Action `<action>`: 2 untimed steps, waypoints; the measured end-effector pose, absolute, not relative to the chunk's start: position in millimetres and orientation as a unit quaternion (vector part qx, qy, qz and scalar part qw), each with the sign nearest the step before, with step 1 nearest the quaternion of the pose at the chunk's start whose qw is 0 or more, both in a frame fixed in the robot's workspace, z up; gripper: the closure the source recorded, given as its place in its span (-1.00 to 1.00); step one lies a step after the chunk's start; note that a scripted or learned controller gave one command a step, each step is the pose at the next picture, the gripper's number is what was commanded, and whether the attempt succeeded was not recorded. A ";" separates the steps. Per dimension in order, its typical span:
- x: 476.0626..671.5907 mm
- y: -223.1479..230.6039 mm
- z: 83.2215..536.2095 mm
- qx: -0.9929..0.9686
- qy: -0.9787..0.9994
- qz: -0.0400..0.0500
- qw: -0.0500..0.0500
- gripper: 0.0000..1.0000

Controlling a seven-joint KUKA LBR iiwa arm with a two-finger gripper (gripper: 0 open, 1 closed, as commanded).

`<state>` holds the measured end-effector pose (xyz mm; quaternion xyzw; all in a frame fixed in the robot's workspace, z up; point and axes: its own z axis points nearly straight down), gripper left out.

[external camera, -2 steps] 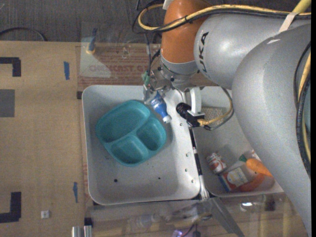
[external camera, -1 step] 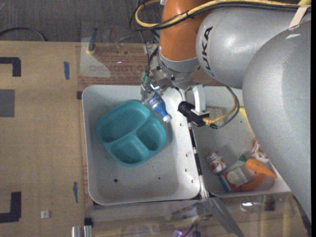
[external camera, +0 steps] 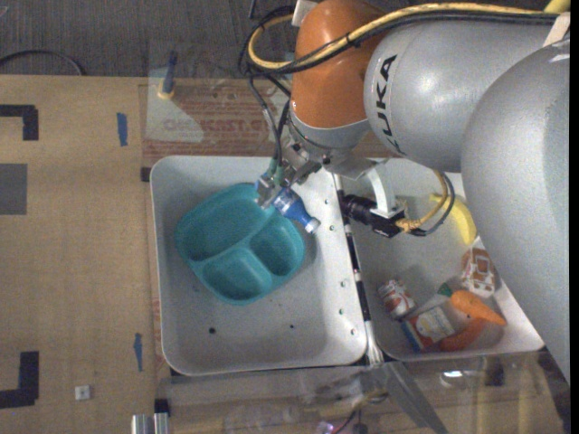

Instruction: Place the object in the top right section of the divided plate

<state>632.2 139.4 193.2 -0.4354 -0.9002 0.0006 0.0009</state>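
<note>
Just beneath the jaws (external camera: 276,191), at the upper right rim of the teal divided plate (external camera: 237,242), a small blue object (external camera: 295,211) with a pale, cap-like end is being seen, lying tilted and pointing away toward the lower right. One end of it is being met by the tips of the jaws, but whether it is actually being pinched between them, and how far apart they are standing, cannot be told, since the wrist is being seen from above and the tips are being blurred together with the object. The object is being judged small, light and rigid, probably smooth plastic and therefore somewhat slippery; a hold across its narrow body, near the middle rather than at the rounded end, is being judged the most secure. Relative to the jaws, the plate is lying below and to the left, inside the left white bin (external camera: 271,342), with its nearest compartment directly under the tips. Whether the object is resting inside that compartment or over the rim cannot be told.
</note>
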 end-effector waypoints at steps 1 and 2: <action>641.4 151.6 192.8 -0.402 -0.915 0.000 -0.001 1.00; 630.5 136.6 208.2 -0.369 -0.930 0.000 0.000 1.00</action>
